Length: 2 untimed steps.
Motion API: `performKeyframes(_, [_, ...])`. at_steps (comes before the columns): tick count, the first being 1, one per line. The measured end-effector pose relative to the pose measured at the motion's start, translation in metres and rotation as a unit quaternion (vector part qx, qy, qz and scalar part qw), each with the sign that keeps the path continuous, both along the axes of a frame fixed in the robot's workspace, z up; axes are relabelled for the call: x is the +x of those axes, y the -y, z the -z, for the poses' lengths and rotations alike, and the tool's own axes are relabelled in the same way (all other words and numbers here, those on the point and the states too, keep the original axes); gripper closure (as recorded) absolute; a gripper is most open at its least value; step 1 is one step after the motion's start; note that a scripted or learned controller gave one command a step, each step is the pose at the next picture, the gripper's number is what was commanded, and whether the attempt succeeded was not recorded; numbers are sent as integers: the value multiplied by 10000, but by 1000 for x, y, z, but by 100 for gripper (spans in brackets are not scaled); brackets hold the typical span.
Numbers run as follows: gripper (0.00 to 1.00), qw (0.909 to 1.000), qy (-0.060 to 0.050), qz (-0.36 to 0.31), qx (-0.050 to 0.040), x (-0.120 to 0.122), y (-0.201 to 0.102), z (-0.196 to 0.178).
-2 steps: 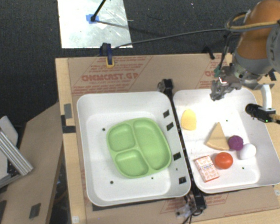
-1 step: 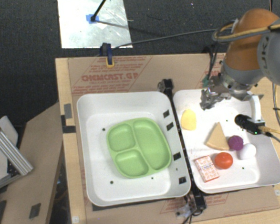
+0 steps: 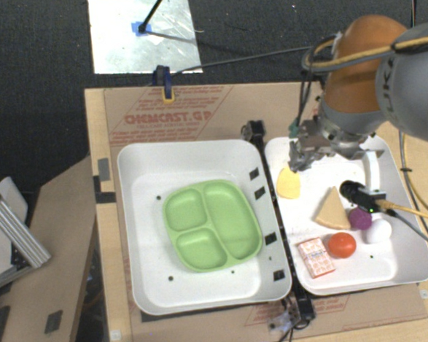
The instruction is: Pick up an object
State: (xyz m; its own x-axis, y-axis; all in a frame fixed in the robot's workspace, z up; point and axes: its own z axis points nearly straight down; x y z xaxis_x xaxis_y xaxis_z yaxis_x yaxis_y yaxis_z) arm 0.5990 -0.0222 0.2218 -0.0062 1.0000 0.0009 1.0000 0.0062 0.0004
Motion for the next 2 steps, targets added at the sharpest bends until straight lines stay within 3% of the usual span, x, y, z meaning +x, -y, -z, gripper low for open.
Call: performKeyframes(2, [100, 10000, -5, -7, 1, -45, -90, -4])
